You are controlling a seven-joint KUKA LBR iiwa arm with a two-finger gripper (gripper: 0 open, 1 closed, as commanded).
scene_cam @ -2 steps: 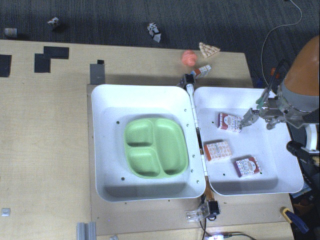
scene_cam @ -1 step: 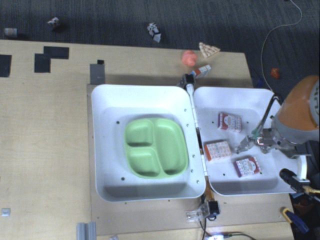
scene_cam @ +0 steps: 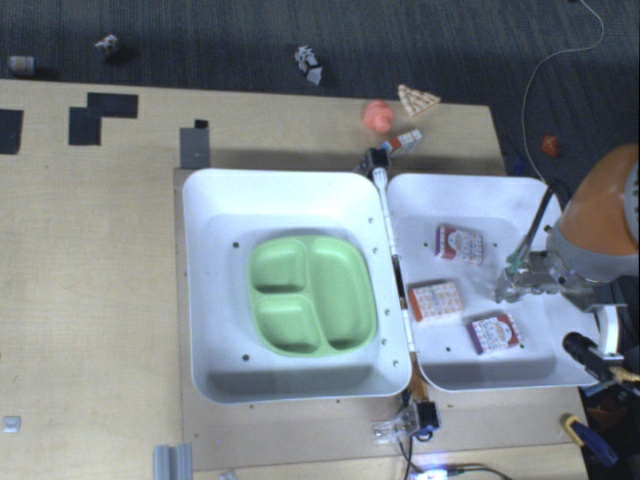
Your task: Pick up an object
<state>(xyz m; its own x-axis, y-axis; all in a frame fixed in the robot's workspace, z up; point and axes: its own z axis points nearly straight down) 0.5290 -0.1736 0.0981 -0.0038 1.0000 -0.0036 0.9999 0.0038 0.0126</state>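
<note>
The right bin (scene_cam: 520, 193) holds three small red-and-white packets. One packet (scene_cam: 459, 243) lies toward the back, a second packet (scene_cam: 436, 300) sits near the bin's left wall, and a third packet (scene_cam: 494, 332) lies toward the front. My gripper (scene_cam: 510, 284) hangs low over the bin floor, just right of the second packet and just behind the third. It appears to touch none of them. The grey arm with its orange band (scene_cam: 603, 211) reaches in from the right.
The left bin (scene_cam: 205, 268) holds a green divided plate (scene_cam: 311, 294). Behind the bins, on the bench, lie a pink ball (scene_cam: 377, 116), a wedge-shaped toy (scene_cam: 417, 99) and a small tube (scene_cam: 404, 142). A thin cable (scene_cam: 541, 216) runs down to the wrist.
</note>
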